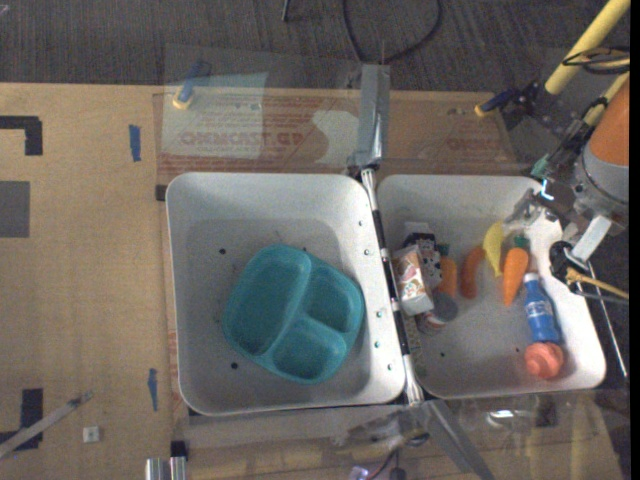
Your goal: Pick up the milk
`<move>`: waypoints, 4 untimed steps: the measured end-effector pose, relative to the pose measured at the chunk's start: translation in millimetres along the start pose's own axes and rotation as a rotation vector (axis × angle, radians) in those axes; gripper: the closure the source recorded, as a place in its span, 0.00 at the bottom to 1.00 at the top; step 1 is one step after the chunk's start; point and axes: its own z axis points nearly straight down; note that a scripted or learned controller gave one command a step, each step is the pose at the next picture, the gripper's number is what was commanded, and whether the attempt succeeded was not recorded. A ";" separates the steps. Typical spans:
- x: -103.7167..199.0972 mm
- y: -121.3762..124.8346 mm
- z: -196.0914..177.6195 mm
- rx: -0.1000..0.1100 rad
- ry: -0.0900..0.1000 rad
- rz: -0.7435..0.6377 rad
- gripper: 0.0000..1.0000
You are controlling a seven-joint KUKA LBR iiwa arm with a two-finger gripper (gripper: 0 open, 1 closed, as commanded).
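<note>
On the far left, the brown bench (90,268) carries a few strips of blue tape (134,142). The left bin (195,208) holds a teal divided tray (292,313) with three compartments, lying flat and turned at a slant near the bin's middle.

Across the metal strip between the bins, the right bin (450,193) holds everything else. The milk (411,278), a small carton with pale and reddish print, lies right against this bin's left wall, about halfway along it. A small black-and-white thing (424,248), too small to name, sits just beyond the carton, and a dark round thing (441,309) sits just by its near end. To the right come two short orange carrots (448,276) (472,271) side by side, then a yellow banana (493,242) touching a longer carrot (514,274). Further right, a bottle with a blue label (540,320) lies on its side, its orange-red end toward the near right corner.

The gripper (560,218) hangs over the bin's far right corner, near the banana and the long carrot and well apart from the milk. Whether it is open or closed cannot be told, and nothing is seen in its grasp.
</note>
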 end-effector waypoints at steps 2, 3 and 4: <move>110.3 -33.5 5.1 0.000 0.000 -0.004 1.00; 170.4 -96.5 -62.0 -0.004 0.001 0.227 1.00; 248.5 -95.9 -62.4 -0.003 0.000 0.150 1.00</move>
